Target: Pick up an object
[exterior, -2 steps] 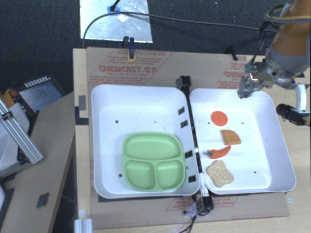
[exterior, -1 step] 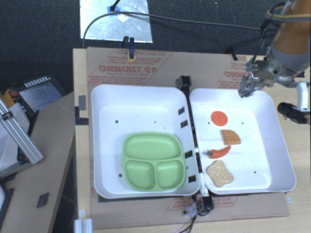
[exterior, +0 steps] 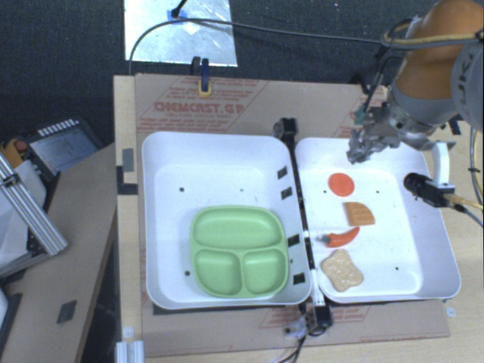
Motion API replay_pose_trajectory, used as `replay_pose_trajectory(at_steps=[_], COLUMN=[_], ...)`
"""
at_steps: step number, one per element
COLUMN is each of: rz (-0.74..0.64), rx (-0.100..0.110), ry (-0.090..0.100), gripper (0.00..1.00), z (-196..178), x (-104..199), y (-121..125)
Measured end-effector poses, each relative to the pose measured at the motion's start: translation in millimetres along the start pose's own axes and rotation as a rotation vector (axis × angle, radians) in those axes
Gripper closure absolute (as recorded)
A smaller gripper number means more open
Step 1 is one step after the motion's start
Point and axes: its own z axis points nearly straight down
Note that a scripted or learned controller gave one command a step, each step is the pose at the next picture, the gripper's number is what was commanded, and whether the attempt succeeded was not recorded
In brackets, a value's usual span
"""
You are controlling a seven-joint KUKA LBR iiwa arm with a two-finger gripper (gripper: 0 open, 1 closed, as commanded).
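Gripper (exterior: 358, 154), jaw state unclear, hovered at the right bin's far edge; flat red disc (exterior: 341, 184) looked light, slippery.

You have one fixed camera mounted above the tabletop (exterior: 91, 225), looking down at a slant. It frames both white bins (exterior: 219, 146) side by side at moderate range; the arm (exterior: 439, 51) enters from the right.

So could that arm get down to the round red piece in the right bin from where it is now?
Probably yes. The gripper hangs above the far part of the right bin, just beyond the round red piece. The piece lies flat by itself, apart from the orange piece, with nothing over it.
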Motion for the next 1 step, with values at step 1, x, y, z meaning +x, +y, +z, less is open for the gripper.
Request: replay_pose_trajectory(at_steps=[1], rz=[-0.001], rx=[0.0], ry=[0.0], gripper=[1.0], z=[14.8], x=[46.2], y=[-17.6])
